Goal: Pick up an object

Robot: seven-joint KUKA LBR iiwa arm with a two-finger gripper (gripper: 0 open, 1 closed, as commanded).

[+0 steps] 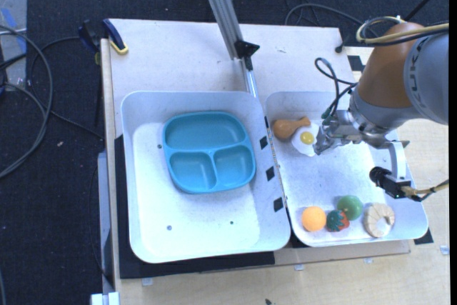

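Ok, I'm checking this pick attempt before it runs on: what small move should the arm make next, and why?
Probably a short drop straight down. The tool hangs at the right edge of the fried egg in the right bin, and nothing shows between its fingers. The drumstick lies close on the egg's far side, so a sideways sweep might knock it.

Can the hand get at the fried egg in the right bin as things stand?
Probably yes. The hand is right beside the fried egg, at its right edge. The chicken drumstick lies close on the egg's upper left and might get nudged.
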